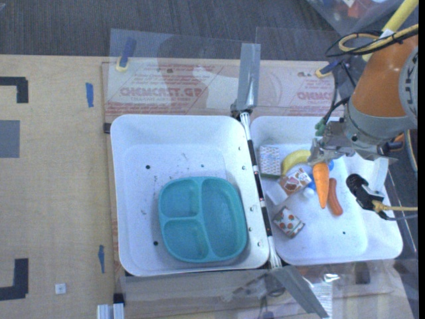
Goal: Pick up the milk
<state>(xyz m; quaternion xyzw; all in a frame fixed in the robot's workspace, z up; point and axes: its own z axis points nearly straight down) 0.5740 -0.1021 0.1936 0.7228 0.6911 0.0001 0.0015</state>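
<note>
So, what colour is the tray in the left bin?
Teal, seen in the camera view: tray in the left bin.

divided tray (201,219) set in the left bin (133,138), in the right bin (378,241) milk carton (296,180) placed left of carrot (321,182), banana (295,159) behind it, small carton (288,222) in front

A robot arm (382,92) with a broad, rounded orange band above a light grey wrist collar. Below the collar sits a blocky grey metal mount with darker edges, ending in a small claw (321,153) of pale grey metal. Black and yellow cables (358,42) loop beside the orange section, and a thicker yellow hose (400,12) runs up behind it. The shell looks smooth and slightly glossy.
</note>
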